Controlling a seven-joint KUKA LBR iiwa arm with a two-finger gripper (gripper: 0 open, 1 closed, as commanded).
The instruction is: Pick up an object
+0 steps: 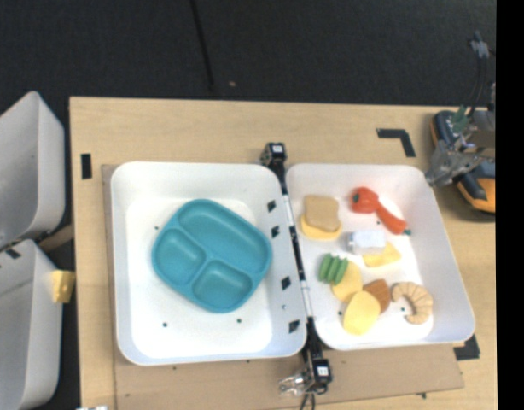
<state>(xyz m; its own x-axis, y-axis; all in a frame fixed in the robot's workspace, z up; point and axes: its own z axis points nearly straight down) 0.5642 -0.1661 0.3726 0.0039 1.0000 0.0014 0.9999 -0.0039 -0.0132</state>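
Teal divided plate (212,266) in left bin (134,331), toy foods in right bin (441,254), gripper (457,156) at right edge, grip unreadable

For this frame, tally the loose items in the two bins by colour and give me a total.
Teal: 1, the divided plate in the left bin
Yellow: 3
Tan or brown: 3
Red-orange: 1
Green: 1
White: 1
Total: 10, with 9 of them in the right bin. Some pieces overlap, so the yellow and brown counts are approximate.
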